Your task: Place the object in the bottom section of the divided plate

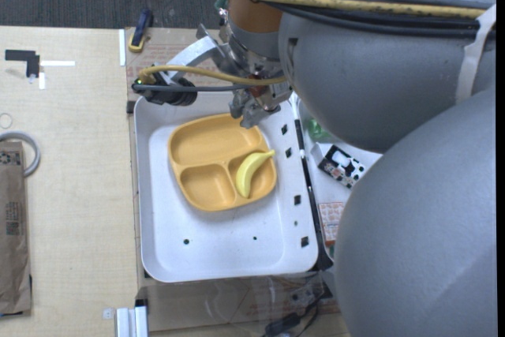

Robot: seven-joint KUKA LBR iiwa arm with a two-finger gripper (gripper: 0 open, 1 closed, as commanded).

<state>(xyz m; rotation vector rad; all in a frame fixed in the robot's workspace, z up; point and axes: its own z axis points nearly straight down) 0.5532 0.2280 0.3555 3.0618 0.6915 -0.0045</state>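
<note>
Banana (251,170) in plate (207,146) (no legible writing)

Plate (213,146): centre of frame, in the left bin (229,256). Banana (251,170): in the plate's lower right section, tip over its rim. Gripper (251,116): at the plate's upper right edge. Arm (379,51): upper right of frame.

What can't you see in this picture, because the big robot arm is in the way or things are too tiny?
- Right bin: mostly covered by the grey arm.
- Hand: too small and dark against the plate to tell open or shut.
- Small printed card: markings too tiny to read; arm cuts it off.
- Plate: its top rim sits partly under the hand.
- The banana shows clearly.
</note>
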